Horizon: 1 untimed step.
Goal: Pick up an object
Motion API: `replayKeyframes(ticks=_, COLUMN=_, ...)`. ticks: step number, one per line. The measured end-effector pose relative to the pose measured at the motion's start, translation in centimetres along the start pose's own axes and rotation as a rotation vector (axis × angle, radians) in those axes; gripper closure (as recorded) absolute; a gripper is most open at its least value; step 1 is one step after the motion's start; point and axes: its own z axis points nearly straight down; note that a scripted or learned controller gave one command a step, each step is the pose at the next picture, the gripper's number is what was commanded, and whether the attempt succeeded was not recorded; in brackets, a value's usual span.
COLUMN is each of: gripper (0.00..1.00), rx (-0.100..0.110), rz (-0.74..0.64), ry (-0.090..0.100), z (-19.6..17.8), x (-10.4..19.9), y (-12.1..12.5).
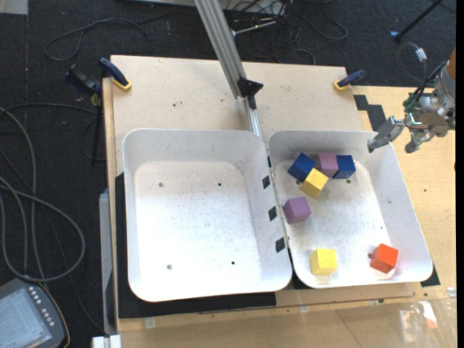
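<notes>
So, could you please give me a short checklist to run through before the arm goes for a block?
1. Blocks sit in the right bin: ok.
2. Gripper is free of any block: ok.
3. Gripper is above a block: not ok; it hangs at the bin's upper right rim.
4. Orange block stands alone: ok.
5. Blue block has room around it: not ok; a yellow block touches it.
</notes>
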Motion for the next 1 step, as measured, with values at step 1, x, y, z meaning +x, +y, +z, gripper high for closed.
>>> replayKeyframes(ticks=1, gripper=0.00, rx=-0.004, rz=-0.002, ry=-0.002, z=-0.30, x=0.03, y=0.08)
